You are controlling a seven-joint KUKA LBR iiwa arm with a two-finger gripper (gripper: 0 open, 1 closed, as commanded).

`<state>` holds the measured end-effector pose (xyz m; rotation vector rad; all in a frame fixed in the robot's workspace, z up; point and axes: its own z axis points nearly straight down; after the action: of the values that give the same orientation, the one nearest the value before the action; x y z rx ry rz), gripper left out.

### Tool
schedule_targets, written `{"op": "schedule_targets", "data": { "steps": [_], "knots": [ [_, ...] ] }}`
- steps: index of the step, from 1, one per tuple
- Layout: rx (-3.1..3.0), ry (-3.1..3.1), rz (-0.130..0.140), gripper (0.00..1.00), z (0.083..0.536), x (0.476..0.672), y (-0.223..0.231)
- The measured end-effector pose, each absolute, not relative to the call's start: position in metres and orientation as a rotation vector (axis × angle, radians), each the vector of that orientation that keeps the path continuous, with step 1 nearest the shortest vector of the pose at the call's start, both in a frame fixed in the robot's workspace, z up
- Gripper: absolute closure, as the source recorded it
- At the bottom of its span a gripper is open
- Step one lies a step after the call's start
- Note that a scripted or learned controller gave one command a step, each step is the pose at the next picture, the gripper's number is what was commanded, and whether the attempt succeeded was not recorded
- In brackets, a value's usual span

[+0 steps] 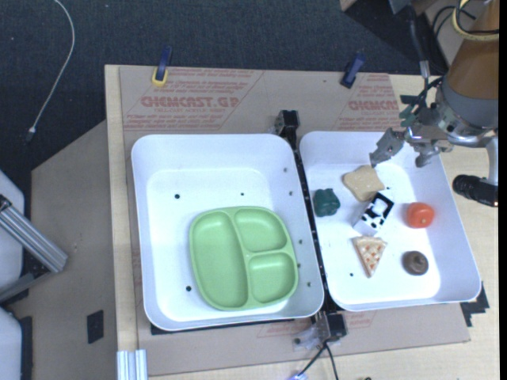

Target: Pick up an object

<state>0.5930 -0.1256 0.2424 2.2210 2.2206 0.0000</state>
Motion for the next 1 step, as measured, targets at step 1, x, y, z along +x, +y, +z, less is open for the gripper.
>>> {"op": "schedule_targets", "data": {
  "steps": [1],
  "knots": [
    [2.225, 2.224, -0.006, 0.0, 0.1961, 0.5993, -0.128]
  ]
}}
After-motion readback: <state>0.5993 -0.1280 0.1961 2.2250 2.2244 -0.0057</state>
